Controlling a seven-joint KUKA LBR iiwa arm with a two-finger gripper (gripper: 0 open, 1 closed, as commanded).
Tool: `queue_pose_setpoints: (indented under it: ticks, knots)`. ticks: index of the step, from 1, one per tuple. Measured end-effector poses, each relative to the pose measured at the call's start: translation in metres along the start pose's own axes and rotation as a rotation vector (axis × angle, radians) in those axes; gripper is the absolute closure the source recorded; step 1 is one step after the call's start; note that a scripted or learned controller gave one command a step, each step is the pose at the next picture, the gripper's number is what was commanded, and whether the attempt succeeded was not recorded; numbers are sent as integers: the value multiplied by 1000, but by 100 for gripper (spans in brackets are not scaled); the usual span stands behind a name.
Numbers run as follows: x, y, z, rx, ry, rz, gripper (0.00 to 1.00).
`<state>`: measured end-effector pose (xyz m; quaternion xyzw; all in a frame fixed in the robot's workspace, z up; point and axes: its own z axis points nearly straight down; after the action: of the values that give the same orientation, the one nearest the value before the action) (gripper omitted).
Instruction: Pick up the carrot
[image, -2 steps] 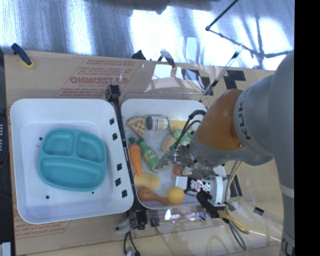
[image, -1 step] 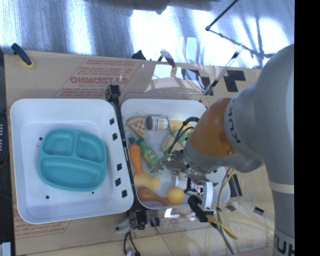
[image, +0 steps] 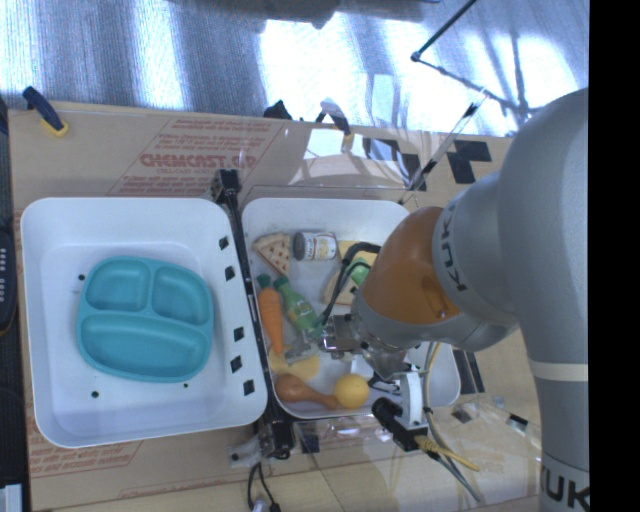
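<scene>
The carrot is orange with a green top and lies lengthwise along the left wall of the right bin. A green bottle lies just to its right. My gripper reaches in from the right, low over the bin's middle. It sits just right of the carrot's lower half and below the bottle. The orange wrist band and grey arm hide much of the bin's right side.
Also in the right bin are a pizza slice, a small jar, a yellow lemon and a brown drumstick. The left bin holds a teal divided plate.
</scene>
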<state>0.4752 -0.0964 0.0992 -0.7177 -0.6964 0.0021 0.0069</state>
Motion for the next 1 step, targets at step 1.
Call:
queue_pose_setpoints:
  ticks: [1]
  knots:
    - [0,0,-10,5,1,-12,100]
